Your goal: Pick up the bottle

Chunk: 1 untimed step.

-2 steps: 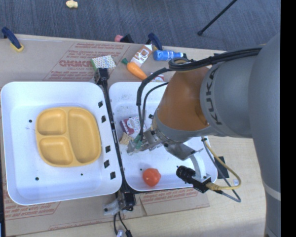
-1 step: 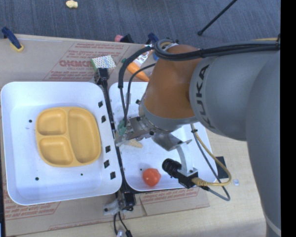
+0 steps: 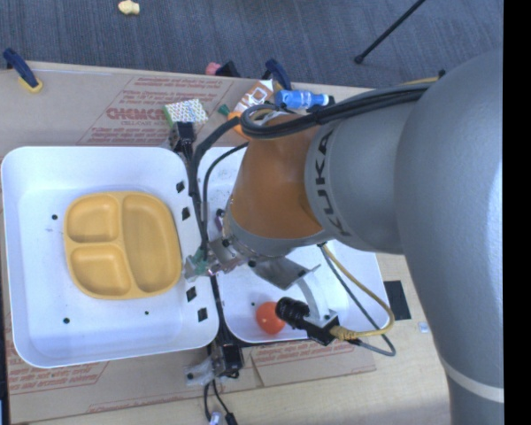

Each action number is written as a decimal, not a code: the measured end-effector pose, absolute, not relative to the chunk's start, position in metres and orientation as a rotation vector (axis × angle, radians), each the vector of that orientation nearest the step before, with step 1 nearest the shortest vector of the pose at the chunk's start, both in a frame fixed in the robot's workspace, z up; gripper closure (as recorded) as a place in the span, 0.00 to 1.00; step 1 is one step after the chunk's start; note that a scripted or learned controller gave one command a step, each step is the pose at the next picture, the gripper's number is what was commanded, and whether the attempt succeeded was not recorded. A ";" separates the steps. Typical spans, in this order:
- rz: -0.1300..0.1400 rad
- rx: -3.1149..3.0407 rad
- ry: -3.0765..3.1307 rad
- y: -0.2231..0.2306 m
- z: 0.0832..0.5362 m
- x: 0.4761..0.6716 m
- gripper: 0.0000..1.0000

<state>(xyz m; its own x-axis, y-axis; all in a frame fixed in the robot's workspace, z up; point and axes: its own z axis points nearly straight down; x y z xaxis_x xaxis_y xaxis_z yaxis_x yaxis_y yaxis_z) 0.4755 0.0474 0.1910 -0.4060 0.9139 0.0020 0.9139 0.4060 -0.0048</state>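
Note:
My arm reaches in from the right, and its wrist with the orange band (image 3: 274, 184) hangs low over the right bin (image 3: 248, 330). It hides most of that bin's floor and whatever lies under it. The gripper (image 3: 203, 261) pokes out at the wrist's lower left, right at the wall between the two bins. Its metal end is partly covered by the wrist.
A yellow three-part plate (image 3: 122, 243) lies in the left bin (image 3: 26, 326). A small orange-red ball (image 3: 267, 319) sits near the right bin's front edge. Small packets and a blue clamp (image 3: 296, 100) sit on the cardboard behind the bins.

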 end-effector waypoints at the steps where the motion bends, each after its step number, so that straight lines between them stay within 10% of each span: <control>1: 0.001 -1.657 -2.668 0.040 0.279 0.477 1.00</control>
